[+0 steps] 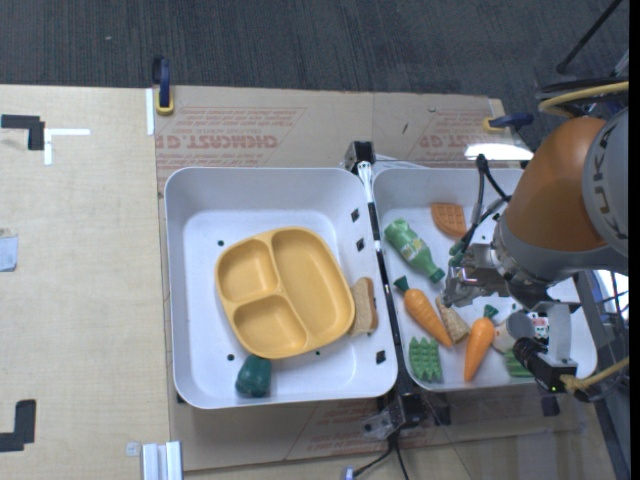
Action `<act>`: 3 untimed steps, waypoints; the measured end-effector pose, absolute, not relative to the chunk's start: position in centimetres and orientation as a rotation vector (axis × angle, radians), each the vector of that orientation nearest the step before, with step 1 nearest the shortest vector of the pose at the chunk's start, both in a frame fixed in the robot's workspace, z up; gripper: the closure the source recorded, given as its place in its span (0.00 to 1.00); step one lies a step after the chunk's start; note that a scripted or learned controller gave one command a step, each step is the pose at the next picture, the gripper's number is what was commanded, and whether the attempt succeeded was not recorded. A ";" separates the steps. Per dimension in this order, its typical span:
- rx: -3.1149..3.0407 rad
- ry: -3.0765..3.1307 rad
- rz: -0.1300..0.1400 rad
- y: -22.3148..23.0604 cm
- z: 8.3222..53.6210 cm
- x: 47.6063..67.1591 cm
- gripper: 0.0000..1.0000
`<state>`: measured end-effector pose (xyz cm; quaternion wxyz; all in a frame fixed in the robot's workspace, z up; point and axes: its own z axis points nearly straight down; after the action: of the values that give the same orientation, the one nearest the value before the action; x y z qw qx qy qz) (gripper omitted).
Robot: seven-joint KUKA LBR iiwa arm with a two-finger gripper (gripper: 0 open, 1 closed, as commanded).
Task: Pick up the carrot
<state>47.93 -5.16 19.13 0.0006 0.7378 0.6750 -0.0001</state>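
1. Dark green toy (254, 376) sits at left bin (185, 268) front edge, beside yellow divided plate (285, 293).
2. Two carrots in right bin (400, 183): one (426, 314) mid-bin, another (478, 346) near front.
3. Gripper (462, 286) hovers just above them, likely lining up; claw state: cannot tell.

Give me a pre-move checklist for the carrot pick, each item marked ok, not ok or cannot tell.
1. Target in view: ok. Two carrots lie in the right bin, the left carrot and the right carrot.
2. Which carrot is meant: cannot tell.
3. Gripper over the right bin: ok; it sits between the two carrots, near their tops.
4. Carrot between the fingers: not ok; both lie on the bin floor.
5. Clutter around the left carrot: not ok; the green bottle and a tan piece lie close.
6. Finger opening: cannot tell.
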 end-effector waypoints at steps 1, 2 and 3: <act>2.435 1.986 -0.004 6.8 19.0 47.9 1.00; 2.196 2.242 -0.002 0.0 28.0 48.3 1.00; 2.195 2.244 -0.004 0.0 28.0 48.3 0.00</act>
<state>48.31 0.04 27.97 0.0014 0.6993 0.7148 -0.0012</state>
